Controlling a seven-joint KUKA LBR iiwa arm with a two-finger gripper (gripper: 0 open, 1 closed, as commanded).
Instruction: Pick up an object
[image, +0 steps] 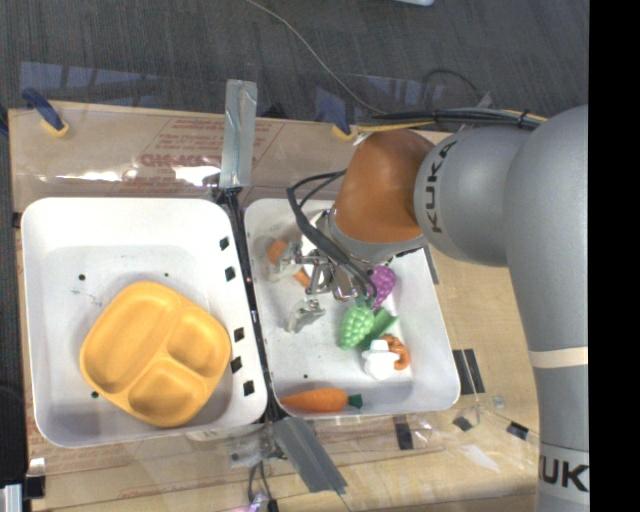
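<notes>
My gripper (312, 290) hangs over the middle of the right bin (425, 385), under the orange wrist band. Its metal fingers point down toward the bin floor, near a small grey metal piece (306, 318). Green grapes (356, 326) and purple grapes (384, 284) lie just to its right. A small orange piece (275, 251) sits at its upper left. An orange carrot (316, 401) lies along the bin's front wall. A white and orange toy (384, 358) rests below the green grapes.
The left bin (50, 240) holds a yellow divided plate (155, 351). A black divider strip (243, 300) runs between the bins. The big grey arm (510, 200) covers the bench's right side. Tape strips (240, 130) hold the plastic sheet at the back.
</notes>
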